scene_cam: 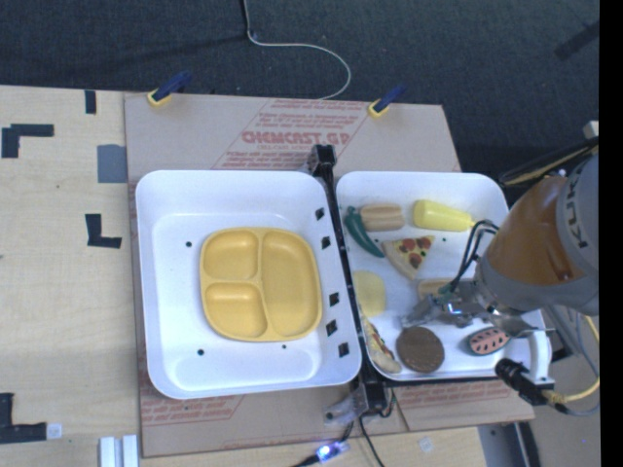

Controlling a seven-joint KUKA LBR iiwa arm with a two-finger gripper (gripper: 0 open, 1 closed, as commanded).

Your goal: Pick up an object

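Note:
The right bin (pixel 487 191) holds several toy foods. Along its far side lie a hot dog (pixel 382 217), a yellow piece (pixel 443 215) and a green pepper (pixel 358 233). A pizza slice (pixel 412 252) and a pale yellow slice (pixel 369 291) lie further in. At the near side are a brown round patty (pixel 421 349), a sandwich-like piece (pixel 382 350) and a red seeded slice (pixel 487 340). My gripper (pixel 440 307) hangs low over the bin's near middle, just above the patty and left of the red slice, next to a small tan piece (pixel 433 286).
The left bin (pixel 156 261) holds a yellow divided plate (pixel 261 283). A black divider strip (pixel 336 261) runs between the bins. The arm's grey and orange body (pixel 540 246) covers the right bin's right side. Cardboard (pixel 292 134) lies under both bins.

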